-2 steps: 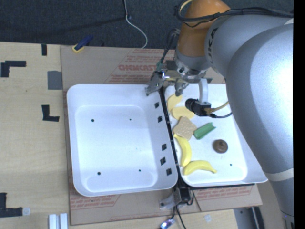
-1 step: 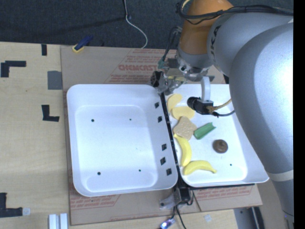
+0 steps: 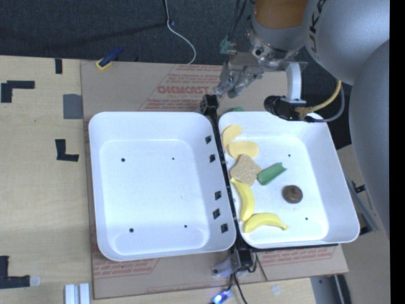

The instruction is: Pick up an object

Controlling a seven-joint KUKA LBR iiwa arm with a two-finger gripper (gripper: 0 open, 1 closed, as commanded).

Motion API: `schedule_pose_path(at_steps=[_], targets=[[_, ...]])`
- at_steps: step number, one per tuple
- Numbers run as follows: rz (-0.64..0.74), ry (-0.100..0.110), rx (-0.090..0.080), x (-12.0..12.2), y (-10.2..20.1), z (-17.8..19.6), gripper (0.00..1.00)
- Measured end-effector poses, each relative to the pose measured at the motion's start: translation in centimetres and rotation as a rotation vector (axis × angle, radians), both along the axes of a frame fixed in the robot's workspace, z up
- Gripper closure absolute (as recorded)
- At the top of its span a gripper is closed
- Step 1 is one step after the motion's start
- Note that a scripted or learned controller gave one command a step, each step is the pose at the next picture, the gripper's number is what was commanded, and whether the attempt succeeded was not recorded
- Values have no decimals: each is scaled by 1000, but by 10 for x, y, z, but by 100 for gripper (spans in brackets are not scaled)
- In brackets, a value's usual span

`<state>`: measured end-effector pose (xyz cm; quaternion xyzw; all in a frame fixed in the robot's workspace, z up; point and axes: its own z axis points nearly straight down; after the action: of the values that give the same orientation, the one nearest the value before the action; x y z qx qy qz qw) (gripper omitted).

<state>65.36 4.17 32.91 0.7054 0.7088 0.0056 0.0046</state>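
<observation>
Banana [image 3: 264,221] nearest us, in right bin [image 3: 329,170] with cracker [image 3: 245,169], green piece [image 3: 271,173], brown lump [image 3: 292,194]; all untouched, so we reckon pick not started; gripper [image 3: 235,84] hangs above bin's far edge, carrying nothing; can't tell if claw open or closed.
</observation>
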Motion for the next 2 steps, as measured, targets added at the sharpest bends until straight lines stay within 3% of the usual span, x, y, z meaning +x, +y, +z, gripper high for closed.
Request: schedule_pose_path(at_steps=[1,2], targets=[[1,21,-2,-20,55,-60,100],[-9,24,-4,-59,4,-112,100]])
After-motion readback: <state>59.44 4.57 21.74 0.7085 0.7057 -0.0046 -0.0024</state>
